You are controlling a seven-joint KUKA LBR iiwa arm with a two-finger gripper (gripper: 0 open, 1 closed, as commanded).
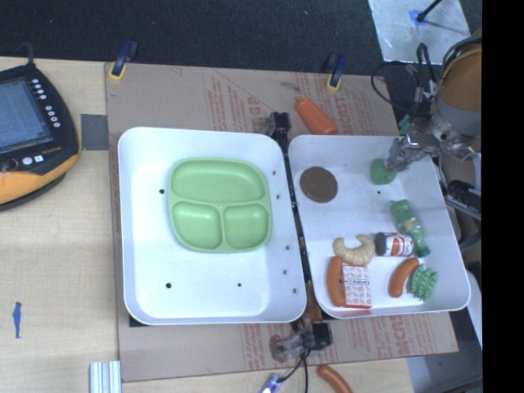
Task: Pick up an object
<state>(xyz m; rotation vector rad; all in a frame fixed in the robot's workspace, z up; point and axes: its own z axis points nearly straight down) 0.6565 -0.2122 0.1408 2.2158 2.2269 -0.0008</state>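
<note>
My gripper (396, 159) hangs over the far right corner of the right bin (352, 150), its tip just above a small green object (381, 172) that lies on the bin floor. A brown round cookie (318, 184) rests at the bin's far left. Along the near side lie a croissant (354, 249), a small bottle (395, 244), a green packet (406, 218), two sausages (334, 279) (400, 276), a red-and-white packet (355, 286) and a green leafy piece (423, 282).
The left bin (147, 219) holds a green divided plate (220, 203). An orange carrot-like item (315, 116) lies on the cardboard beyond the bins, another orange piece (336, 377) at the near edge. A teach pendant (33, 133) sits at the far left.
</note>
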